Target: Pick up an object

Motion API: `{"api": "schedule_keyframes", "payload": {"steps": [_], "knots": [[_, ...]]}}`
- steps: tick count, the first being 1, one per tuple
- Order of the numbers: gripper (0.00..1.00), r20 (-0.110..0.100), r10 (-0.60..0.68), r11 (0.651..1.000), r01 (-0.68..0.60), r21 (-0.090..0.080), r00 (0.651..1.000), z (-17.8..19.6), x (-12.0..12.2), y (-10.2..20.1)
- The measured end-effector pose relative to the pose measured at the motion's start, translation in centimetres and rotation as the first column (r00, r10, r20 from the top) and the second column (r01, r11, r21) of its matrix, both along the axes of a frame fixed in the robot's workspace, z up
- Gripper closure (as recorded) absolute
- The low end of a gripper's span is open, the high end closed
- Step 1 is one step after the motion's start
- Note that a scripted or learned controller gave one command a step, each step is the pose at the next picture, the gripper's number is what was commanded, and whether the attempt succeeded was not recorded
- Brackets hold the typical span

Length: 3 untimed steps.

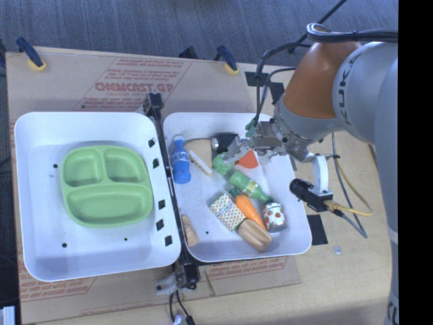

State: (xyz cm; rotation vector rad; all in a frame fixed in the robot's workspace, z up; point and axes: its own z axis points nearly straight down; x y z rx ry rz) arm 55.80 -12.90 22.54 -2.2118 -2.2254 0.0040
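The counter (352,263) is pale wood, covered largely by a flat printed cardboard sheet (135,80) — held by blue clamps (30,53) at its far edge. Two white bins sit side by side on the cardboard — left bin (27,202), right bin (291,239) — touching.

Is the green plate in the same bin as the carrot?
No, the green divided plate lies in the left bin, while the carrot lies in the right bin.
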Motion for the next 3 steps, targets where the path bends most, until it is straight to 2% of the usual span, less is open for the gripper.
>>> {"api": "schedule_keyframes", "payload": {"steps": [1, 2, 3], "knots": [[0.0, 0.0, 0.067, 0.998, -0.067, 0.0, 0.998, -13.4, -3.4, -2.1], [1.0, -0.001, 0.073, 0.997, -0.073, 0.0, 0.997, -12.4, -3.4, -2.1], [1.0, 0.003, 0.046, 0.999, -0.046, -0.001, 0.999, -2.0, -8.1, -2.2]]}}
